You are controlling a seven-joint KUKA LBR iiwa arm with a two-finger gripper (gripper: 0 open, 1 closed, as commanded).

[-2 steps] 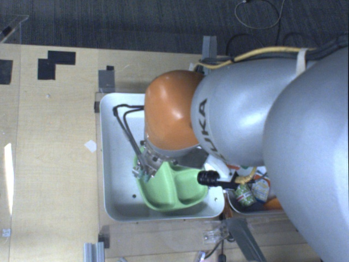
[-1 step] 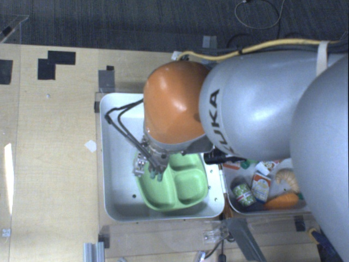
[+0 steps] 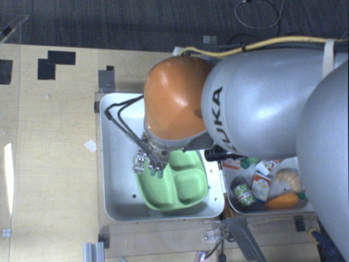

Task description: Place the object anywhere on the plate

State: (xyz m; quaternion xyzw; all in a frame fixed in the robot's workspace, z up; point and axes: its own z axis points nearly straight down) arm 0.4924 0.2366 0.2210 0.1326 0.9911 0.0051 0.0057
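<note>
The gripper hangs just below the orange band, over the left rim of the green divided plate, w/ the wrist pointing nearly straight down, prob. because a top-down approach suits a flat target that sits low in a bin. Can't tell how far it's opened or whether anything is in it: from this angle it's a small metallic cluster seen end-on, and nothing shows between its tips, so no claim that it has the object. The plate lies in the near-right part of the left bin, close to that bin's near wall and right wall, its compartments facing up; what shows of them looks bare, though the arm covers the far part. Black cables run from the wrist toward the bin's far-left corner, kept slack, I'd guess, so the wrist can turn. To the right, the other bin holds the loose items: a small dark can, a carton w/ red print, a carrot-like orange piece and a pale roundish thing, huddled together near the bin's left-near side. Which one is the task's object can't be told; if it isn't under the gripper, it's likely among these. Judging by position, this is either release over the plate or an empty pass.
</note>
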